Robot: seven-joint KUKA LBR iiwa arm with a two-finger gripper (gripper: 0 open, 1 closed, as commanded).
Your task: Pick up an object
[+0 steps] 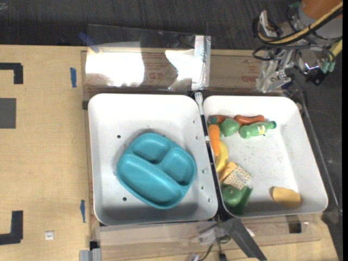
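My gripper (pixel 273 79) hangs above the far edge of the right bin (pixel 283 151), near the top right of the camera view, with nothing visible between its fingers. The right bin holds several toy foods. A green bottle (pixel 256 129), a green pear-like piece (pixel 229 126) and a reddish sausage (pixel 248 118) lie at its far side. An orange carrot (pixel 214 137) and a yellow banana (pixel 222 156) lie along its left wall. A cracker (pixel 235 175) and a green pepper (pixel 237 196) sit near the front. A tan bread piece (pixel 285 196) lies at the front right.
The left bin (pixel 109 118) holds a teal divided plate (pixel 156 169). A clear plastic sheet (pixel 147 64) and a metal divider post (pixel 200 58) stand behind the bins. Cables (pixel 283 31) trail from the wrist. Wooden bench (pixel 38 156) lies to the left.
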